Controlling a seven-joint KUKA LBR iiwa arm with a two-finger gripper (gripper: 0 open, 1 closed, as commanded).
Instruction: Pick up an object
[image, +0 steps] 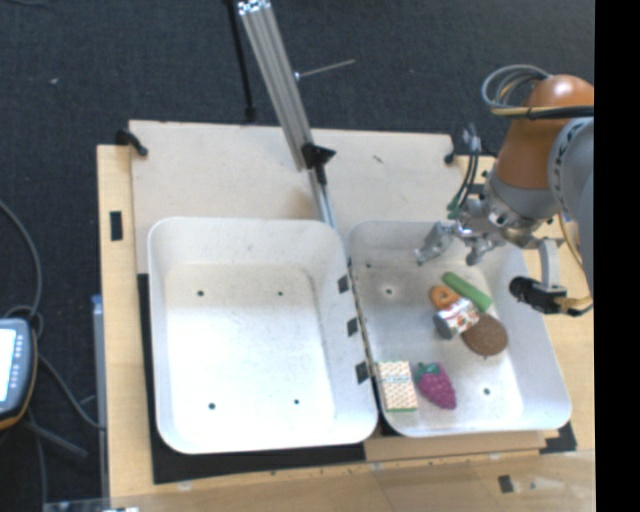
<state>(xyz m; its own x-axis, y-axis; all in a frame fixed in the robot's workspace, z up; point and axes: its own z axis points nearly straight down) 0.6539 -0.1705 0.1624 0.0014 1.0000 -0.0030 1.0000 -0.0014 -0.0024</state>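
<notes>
Gripper (455, 243) fingers spread, empty, upper right bin (400, 265) | risk: green object (468, 290) touches orange one (443, 296); crowding may spoil grasp

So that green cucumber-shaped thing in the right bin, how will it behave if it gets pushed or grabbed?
The green cucumber looks long and rounded, so it would probably roll sideways if nudged. It seems to lean on the orange piece, so moving it may shift that. It looks smooth, possibly slippery.

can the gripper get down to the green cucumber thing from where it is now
Probably yes. The gripper hangs over the right bin just beyond the green cucumber, with nothing between them. An orange piece touching it might get nudged.
</notes>
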